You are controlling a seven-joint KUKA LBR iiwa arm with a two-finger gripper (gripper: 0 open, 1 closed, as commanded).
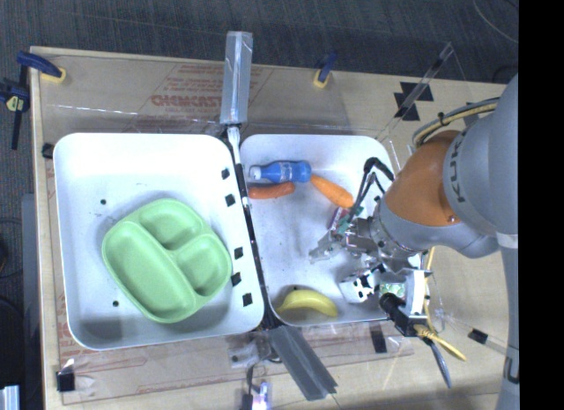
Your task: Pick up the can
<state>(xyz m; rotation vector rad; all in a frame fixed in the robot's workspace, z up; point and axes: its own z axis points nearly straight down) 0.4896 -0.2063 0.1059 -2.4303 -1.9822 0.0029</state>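
My gripper (345, 254) hangs low over the right side of the right bin (286, 245), with the orange-banded wrist (423, 197) behind it. A small object with pink and green markings (340, 219) sits right against the gripper's upper edge. It may be the can, but the gripper hides most of it. Whether it is touched or held cannot be made out.
A blue bottle (280, 172) lies at the right bin's back, with an orange carrot (270, 191) below it and another carrot (332, 190) to its right. A banana (307, 302) rests at the front edge. The left bin (97, 179) holds a green divided plate (167, 258).
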